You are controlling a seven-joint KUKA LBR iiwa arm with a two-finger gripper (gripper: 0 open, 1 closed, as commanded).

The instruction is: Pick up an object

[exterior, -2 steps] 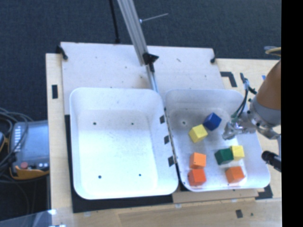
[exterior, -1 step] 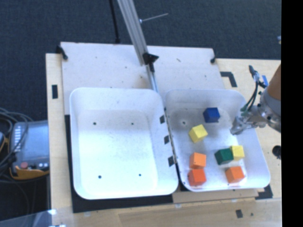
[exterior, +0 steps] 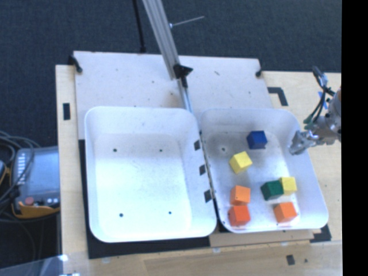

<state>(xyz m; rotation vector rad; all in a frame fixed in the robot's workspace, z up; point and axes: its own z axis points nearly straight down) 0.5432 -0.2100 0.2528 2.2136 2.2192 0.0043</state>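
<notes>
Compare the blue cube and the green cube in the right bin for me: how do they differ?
The blue cube stands alone near the bin's far side, with bare floor all round; the green cube sits nearer the front, right beside a small yellow cube. The blue cube lies closer to the gripper than the green cube. Both look like similar-sized cubes resting flat in the right white bin.

- You're looking at a robotics lab or test cell, not a home
- Two shallow white bins [exterior: 144, 174] sit on a bare plywood bench [exterior: 66, 154]
- An aluminium profile mast [exterior: 158, 22] rises behind them
- Dark carpet [exterior: 34, 27], loose cables [exterior: 8, 140] and a handheld control pendant [exterior: 35, 180] lie at the left
</notes>
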